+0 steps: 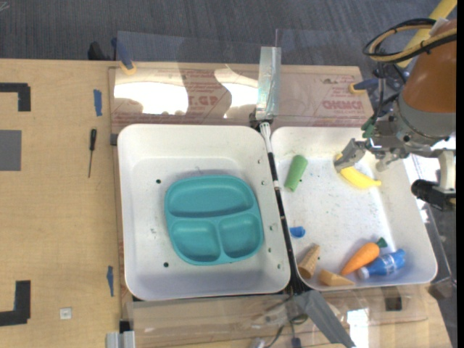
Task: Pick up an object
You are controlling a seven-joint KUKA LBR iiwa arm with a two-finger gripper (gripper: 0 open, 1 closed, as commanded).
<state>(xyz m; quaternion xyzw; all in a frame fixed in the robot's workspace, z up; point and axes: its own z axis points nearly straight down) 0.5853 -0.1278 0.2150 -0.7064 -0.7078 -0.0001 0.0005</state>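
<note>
Banana [360, 177], yellow toy, looks light, stiff and slick; best pinched across its curved middle; gripper [362, 153] hangs just above it, fingers spread apart, holding nothing.

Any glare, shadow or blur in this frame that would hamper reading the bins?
Camera view: strong glare on the clear panel behind the bins; soft shadow around the teal tray in the left bin; the gripper over the yellow object looks slightly soft.
</note>
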